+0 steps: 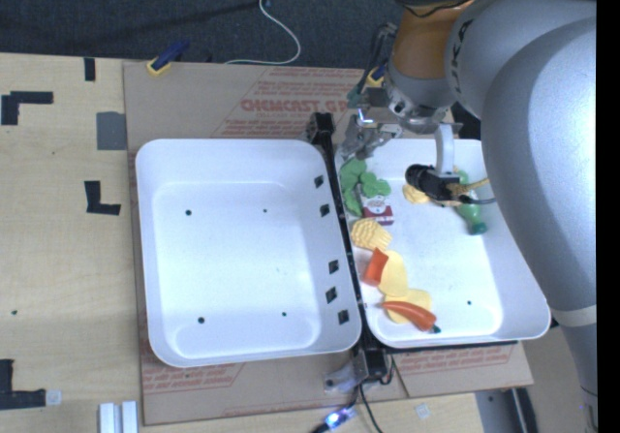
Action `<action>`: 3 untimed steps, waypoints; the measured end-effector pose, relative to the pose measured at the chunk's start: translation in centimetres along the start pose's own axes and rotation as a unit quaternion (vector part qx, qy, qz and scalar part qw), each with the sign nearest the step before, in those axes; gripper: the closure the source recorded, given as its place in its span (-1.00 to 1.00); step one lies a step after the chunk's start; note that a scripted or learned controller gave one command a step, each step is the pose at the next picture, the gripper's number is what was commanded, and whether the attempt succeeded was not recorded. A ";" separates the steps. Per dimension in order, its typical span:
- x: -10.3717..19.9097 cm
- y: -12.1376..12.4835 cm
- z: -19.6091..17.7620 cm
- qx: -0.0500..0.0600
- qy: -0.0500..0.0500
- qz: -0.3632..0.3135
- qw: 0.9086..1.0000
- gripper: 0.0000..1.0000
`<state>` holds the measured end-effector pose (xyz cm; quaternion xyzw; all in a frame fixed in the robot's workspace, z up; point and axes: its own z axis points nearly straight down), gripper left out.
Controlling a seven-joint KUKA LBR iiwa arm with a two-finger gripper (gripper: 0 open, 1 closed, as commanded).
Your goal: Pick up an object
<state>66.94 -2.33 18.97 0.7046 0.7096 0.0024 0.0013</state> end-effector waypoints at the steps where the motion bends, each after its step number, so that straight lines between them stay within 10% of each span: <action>1: -4.3 0.0 -9.9 -0.001 -0.002 0.004 1.000 1.00; 2: -0.6 -0.1 -4.7 0.005 -0.001 0.002 1.000 1.00; 3: -1.2 0.1 -16.6 -0.003 -0.001 0.003 1.000 1.00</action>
